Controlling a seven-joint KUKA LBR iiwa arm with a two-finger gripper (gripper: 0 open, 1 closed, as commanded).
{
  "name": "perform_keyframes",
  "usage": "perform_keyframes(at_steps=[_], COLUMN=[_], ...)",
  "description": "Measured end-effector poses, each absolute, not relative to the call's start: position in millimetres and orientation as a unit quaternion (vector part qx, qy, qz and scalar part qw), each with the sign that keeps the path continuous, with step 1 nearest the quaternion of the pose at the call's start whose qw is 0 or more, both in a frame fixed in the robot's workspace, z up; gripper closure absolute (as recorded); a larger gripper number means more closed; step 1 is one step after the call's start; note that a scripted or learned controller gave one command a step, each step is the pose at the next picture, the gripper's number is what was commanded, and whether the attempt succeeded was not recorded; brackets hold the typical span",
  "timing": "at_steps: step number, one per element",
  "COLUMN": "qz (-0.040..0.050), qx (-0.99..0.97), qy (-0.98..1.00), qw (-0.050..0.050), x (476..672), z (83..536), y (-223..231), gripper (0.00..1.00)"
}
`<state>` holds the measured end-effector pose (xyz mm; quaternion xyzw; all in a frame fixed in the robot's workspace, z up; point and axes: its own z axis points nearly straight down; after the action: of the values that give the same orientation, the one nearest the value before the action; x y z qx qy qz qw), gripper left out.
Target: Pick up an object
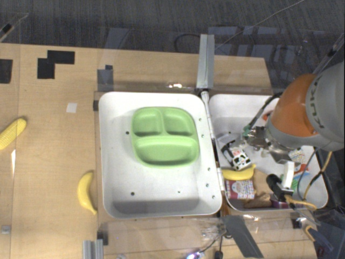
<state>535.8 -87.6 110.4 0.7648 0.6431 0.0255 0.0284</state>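
Arm: grey with an orange band, it reached in from the right and hung over the right bin.
Gripper: it sat low in the right bin, at the left part of the bin's middle, pointing toward the divider between the 2 bins.
Gripper state: cannot tell; the tip was dark and cluttered, and a small black-and-white object lay right at it.
Black-and-white object: a small toy-like piece in the right bin, at the gripper tip; whether it was gripped or merely touched cannot be told.
Right bin: white and shallow, its far part bare, its near part crowded.
Banana in bin: yellow, lying just below the black-and-white object.
Packet: a red and white pack just beside that banana, toward the bin's near edge.
Left bin: white, holding 1 green tray.
Green tray: 3 compartments, lying flat near the bin's middle.
Bench: wooden, with 1 banana near the left bin's near corner and 1 corn cob at the far left edge.
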Motion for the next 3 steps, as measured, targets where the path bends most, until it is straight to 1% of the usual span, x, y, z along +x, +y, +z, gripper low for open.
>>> perform_keyframes(at_steps=[1, 2, 3], qz=[0.0249, 0.0178, 0.0167], qx=[0.718, 0.733, 0.715], qy=[0.695, 0.680, 0.699], qw=[0.032, 0.020, 0.019], x=[524.5, 541.9, 564.7], z=[111, 110, 110], y=[-88, -87, -87], gripper=[0.00, 0.00, 0.00])
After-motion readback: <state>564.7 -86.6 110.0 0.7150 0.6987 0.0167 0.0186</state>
